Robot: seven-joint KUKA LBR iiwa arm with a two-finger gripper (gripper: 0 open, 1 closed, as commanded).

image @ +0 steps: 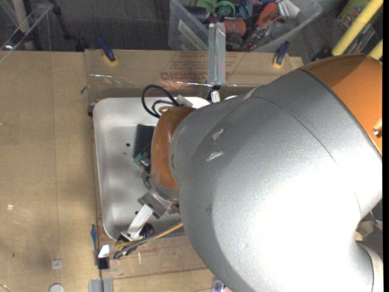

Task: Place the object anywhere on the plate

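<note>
Camera view: gripper (141,221) low over near-left corner of shallow white plastic bin (112,157), white finger angled down toward rim. Spread can't tell, arm bulk blocks it; nothing seen pinched. Grey arm w/ orange band (273,181) covers most of bin, so plate and task obj hidden, location unknown. Black cable (152,99) loops at far edge.

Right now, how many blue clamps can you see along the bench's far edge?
2: one clamp at the far left, the other toward the right beside the arm. The arm may hide more.
</note>
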